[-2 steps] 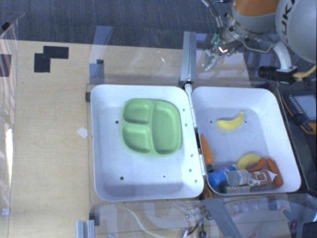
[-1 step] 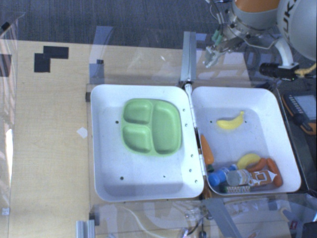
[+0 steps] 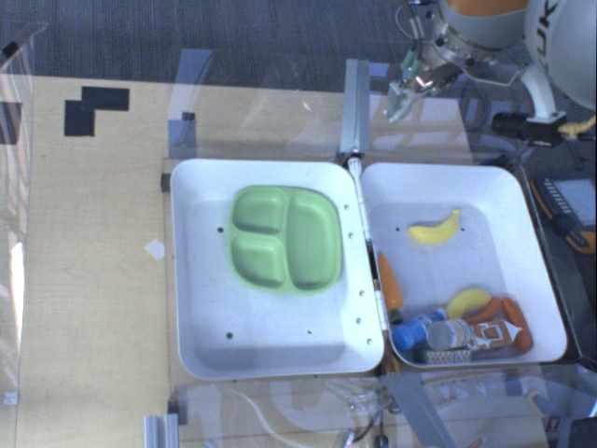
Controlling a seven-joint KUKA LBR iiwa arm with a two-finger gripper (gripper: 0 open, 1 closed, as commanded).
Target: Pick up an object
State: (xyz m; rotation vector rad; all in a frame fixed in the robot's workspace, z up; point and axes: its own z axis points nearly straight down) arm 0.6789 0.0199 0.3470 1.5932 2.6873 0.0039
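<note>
Nearest us, along the front wall of the right-hand shallow white bin (image 3: 536,250), we see a crowded pile: a clear plastic bottle with a blue cap (image 3: 438,332), an orange carrot-shaped toy (image 3: 508,325) and a small yellow rounded piece (image 3: 469,301), all touching or overlapping. A second slim orange piece (image 3: 390,283) lies along that bin's left wall. Further back, alone on the bin floor, lies a yellow plastic banana (image 3: 436,229), its long axis running roughly left to right in the view with the right tip curling up; we judge it the easiest pick, since nothing crowds it. The left white bin (image 3: 201,343) holds a green divided plate (image 3: 285,237). Farthest back, the gripper (image 3: 409,91) hangs beyond the bins' rear rim, over the worktop (image 3: 93,250), carrying nothing. The fingers point down and look slightly parted, though the gap is small. From them the banana lies toward us and a little rightward.
</note>
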